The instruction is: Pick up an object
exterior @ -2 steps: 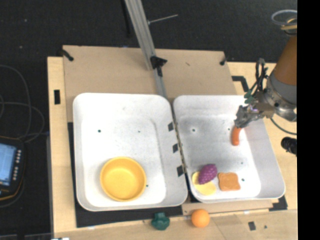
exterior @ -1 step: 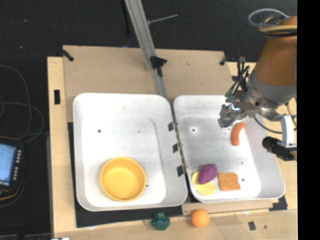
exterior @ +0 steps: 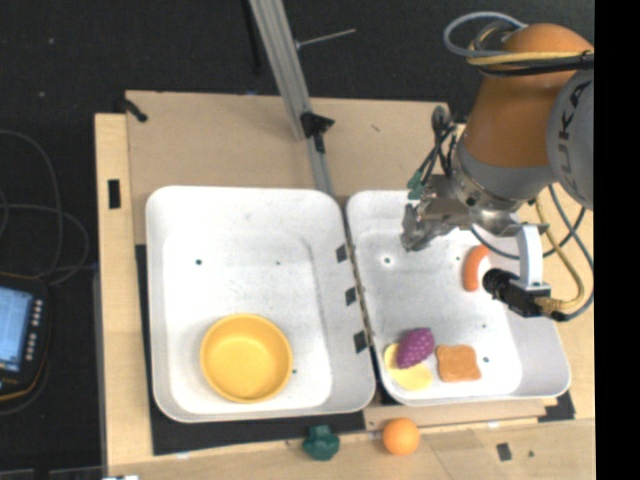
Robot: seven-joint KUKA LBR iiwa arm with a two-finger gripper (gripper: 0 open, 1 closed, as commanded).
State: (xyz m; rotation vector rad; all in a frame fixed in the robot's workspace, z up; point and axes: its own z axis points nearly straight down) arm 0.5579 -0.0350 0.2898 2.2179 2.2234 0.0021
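**Mia:** Looking down, I see a tan bench (exterior: pixel 230 138) with a dark floor all around it. Two white bins sit on it side by side.

**Ben:** What is in the left bin (exterior: pixel 250 228)?

**Mia:** A yellow bowl (exterior: pixel 246 357), at its near end.

**Ben:** And the right bin (exterior: pixel 420 268)?

**Mia:** A purple bumpy toy (exterior: pixel 415 346) lies on a pale yellow flat thing (exterior: pixel 408 376), near the front. Just beside them on the right is an orange-brown square toy (exterior: pixel 458 364). An orange thing (exterior: pixel 473 267) sits by the right side, partly behind the arm's parts.

**Ben:** Where is the end effector (exterior: pixel 422 223)?

**Mia:** Over the far end of the right bin. It looks small and dark, so I cannot tell if it is apart or together. I see nothing in it.

**Ben:** Anything outside the bins?

**Mia:** An orange ball (exterior: pixel 400 436) and a small green thing (exterior: pixel 321 443) lie on the bench at the near edge. A grey metal pole (exterior: pixel 285 68) slants up from between the bins. A black box with a lit screen (exterior: pixel 18 333) sits far left, with black cords on the floor.

**Ben:** Any words?

**Mia:** Some big letters on the grey arm (exterior: pixel 525 118), cut off at the edge. I cannot read them all.
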